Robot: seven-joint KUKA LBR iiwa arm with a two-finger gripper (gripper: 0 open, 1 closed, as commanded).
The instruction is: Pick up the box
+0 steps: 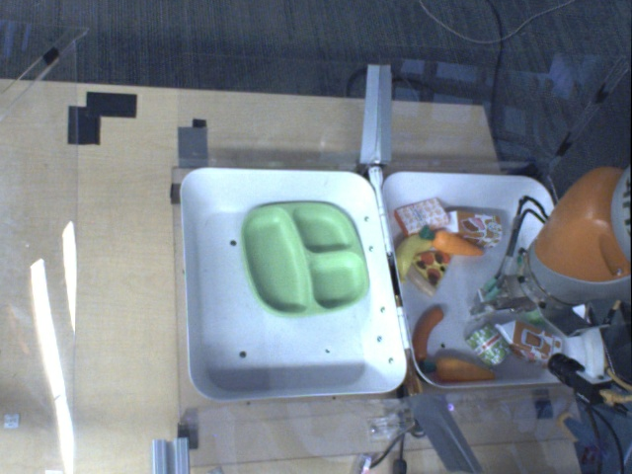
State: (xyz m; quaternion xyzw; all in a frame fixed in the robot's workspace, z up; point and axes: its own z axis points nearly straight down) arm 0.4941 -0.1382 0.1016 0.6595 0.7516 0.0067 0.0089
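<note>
You are looking down on a wooden worktop (109, 294) carrying two white bins side by side. The left bin (212, 363) is holding a green divided tray (304, 257), lying flat near its middle with three compartments facing up.

The right bin (449, 309) is holding the small items. A red-and-white box (422, 214) is lying flat near the bin's upper left corner, just beside the divider between the bins. Below it, a carrot (456, 244) is lying across the bin, with a second red-and-white box (482, 229) touching its right end. A banana (407, 255) is resting against the left wall, touching a yellow packet with red spots (429, 268). Lower down, a brown sausage-shaped piece (426, 330) is curving along the left wall, and an orange piece (464, 370) is lying along the bottom wall. A green-and-white pouch (485, 345) is sitting just beside a third small box (536, 343) at the lower right.

The arm, with its orange band (585, 233), is reaching in from the right. Its gripper (504, 302) is hanging low over the right bin's lower right area, above the pouch and third box. You cannot tell from this view whether the fingers are released or clenched, and nothing is visibly sitting between them.
</note>
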